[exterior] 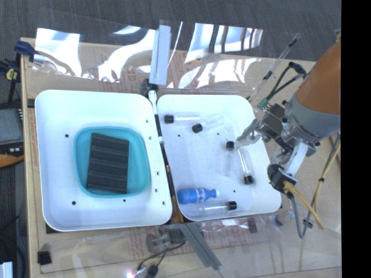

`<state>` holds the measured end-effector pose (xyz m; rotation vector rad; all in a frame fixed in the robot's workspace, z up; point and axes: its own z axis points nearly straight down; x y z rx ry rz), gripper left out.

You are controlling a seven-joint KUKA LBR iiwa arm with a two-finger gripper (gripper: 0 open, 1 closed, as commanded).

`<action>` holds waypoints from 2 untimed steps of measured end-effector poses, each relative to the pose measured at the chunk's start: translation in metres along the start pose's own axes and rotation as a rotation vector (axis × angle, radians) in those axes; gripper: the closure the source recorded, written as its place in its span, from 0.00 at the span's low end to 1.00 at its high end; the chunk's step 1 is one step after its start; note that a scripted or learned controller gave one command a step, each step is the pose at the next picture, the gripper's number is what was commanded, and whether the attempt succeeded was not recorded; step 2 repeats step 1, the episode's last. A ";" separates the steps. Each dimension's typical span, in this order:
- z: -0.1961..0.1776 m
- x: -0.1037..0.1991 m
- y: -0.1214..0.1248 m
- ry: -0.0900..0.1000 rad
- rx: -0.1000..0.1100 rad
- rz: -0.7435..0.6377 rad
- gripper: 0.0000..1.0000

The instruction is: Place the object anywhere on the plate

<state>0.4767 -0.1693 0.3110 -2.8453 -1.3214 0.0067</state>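
The gripper [248, 136] hangs low over the right side of the right bin [191, 106], reaching in from the arm [316, 97] at the right edge. Its metal tip comes down close to a clear tube with a black cap [243, 161] that lies on the bin floor, the tube's upper cap sitting just beside the tip. The view is too small and cluttered here to show the gap at the tip, so I cannot tell whether the gripper is wide, narrow or holding anything; the tube seems to rest on the bin floor.

Further out in the same bin lie more clear tubes: one near the back wall [181, 119], with a loose black cap [197, 128] just beside it, and a long one along the front wall [214, 207]. A small blue bottle [196, 196] lies on its side just behind that front tube.

In the left bin [52, 114] sits a teal plate [139, 167], roughly centred. A dark ribbed block [108, 163] lies flat on the plate, covering most of its middle.

Both bins rest on the desk [87, 248], with a clear shiny sheet behind them.
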 end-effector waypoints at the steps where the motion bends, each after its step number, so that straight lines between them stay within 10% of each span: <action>1: -0.110 -0.017 0.014 0.002 -0.004 0.076 0.00; 2: -0.110 -0.017 0.014 0.002 -0.004 0.076 0.00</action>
